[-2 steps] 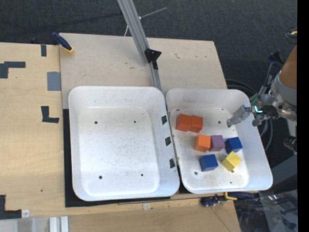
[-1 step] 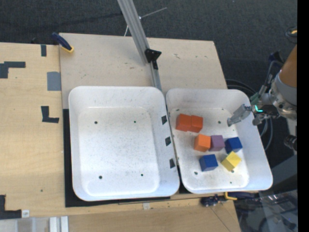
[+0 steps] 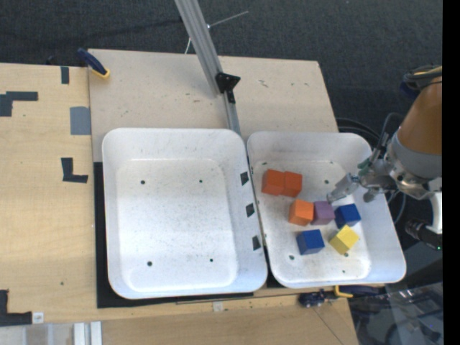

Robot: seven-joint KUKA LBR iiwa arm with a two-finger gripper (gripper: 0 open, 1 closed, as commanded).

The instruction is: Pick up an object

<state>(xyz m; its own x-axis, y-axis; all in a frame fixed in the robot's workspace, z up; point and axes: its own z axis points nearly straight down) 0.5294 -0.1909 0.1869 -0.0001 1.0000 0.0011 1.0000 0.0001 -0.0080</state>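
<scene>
Nearest you, along the front of the right bin (image 3: 374, 272), sit a blue cube (image 3: 310, 241) and a yellow cube (image 3: 345, 238), a little apart from each other, loose on the white floor and free to be taken from above. Just behind them you have a tighter knot: an orange cube (image 3: 302, 211) touching a purple cube (image 3: 324, 211), with a second blue cube (image 3: 348, 214) just beside the purple one; packed like that, they leave little room for a finger to slip between. Farther back lies a longer orange block (image 3: 281, 183), standing clear of the rest, probably your easiest target. The gripper (image 3: 350, 187) hangs over the right side of this bin, near the second blue cube, reaching in from the right; it carries nothing, and you cannot tell whether it is open or closed. The left bin (image 3: 115, 192) sits alongside on the counter (image 3: 43, 121)
</scene>
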